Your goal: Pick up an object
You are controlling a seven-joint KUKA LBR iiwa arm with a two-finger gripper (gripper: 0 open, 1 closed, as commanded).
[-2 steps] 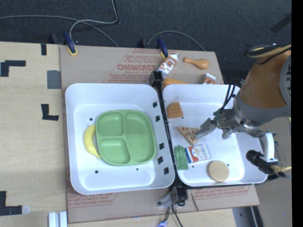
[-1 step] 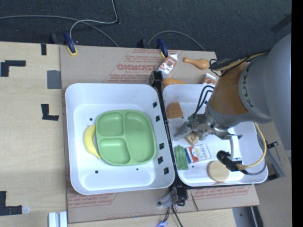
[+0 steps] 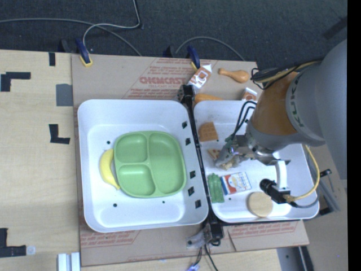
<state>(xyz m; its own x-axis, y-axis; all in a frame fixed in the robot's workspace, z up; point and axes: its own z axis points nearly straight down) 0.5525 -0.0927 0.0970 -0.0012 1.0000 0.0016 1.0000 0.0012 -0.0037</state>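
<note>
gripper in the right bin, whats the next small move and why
Probably a short, straight descent. The gripper sits low in the right bin, right over a small tan piece, with the cracker behind it and the white card and green packet in front. I can't tell whether it holds anything, so lifting seems premature.

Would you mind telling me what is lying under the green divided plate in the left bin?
A yellow banana pokes out from under the green divided plate at its left edge. The plate covers the rest of it.
</note>
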